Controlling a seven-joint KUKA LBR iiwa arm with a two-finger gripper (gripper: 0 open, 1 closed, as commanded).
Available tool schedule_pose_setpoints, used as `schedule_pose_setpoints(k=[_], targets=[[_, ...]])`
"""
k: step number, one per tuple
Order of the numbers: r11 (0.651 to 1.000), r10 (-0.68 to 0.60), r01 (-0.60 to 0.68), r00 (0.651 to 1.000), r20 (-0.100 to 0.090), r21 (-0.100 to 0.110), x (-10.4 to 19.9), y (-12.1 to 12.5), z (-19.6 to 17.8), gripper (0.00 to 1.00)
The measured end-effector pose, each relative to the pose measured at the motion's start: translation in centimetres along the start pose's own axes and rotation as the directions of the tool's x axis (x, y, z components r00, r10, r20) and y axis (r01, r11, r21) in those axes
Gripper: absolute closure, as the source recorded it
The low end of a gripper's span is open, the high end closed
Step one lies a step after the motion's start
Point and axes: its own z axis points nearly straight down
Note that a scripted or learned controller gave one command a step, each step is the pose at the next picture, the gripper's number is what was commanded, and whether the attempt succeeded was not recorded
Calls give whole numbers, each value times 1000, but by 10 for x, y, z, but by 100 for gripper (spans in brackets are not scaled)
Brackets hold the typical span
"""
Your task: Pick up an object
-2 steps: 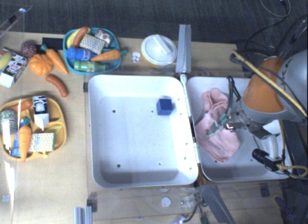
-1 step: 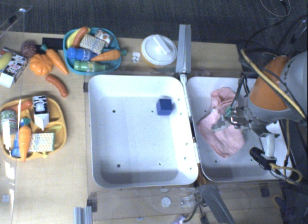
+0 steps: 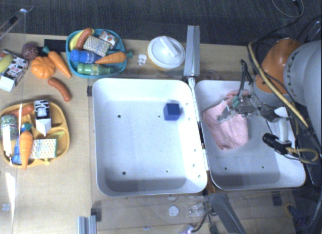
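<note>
My fingers [image 3: 232,108] sit low over the pink cloth [image 3: 227,125], too dark and small to read how they stand. My own arm [image 3: 297,72] covers the right bin's [image 3: 251,172] far corner and runs off the right edge. A carton [image 3: 11,69] on the counter [image 3: 75,198] is cut by the left edge.

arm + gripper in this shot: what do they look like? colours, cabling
The arm is bulky, rounded and grey, with an orange band above the wrist. Black and yellowish cables loop around that wrist, and more trail lower down. The gripper is a small dark metal assembly with thin parts.
</note>
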Motion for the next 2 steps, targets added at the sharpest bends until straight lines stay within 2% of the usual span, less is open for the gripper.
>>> schedule_pose_setpoints(k=[1,2], targets=[[997,-71,71,997,0,5,-52,29,2,0],[997,-76,76,997,-16,21,-81,50,3,0]])
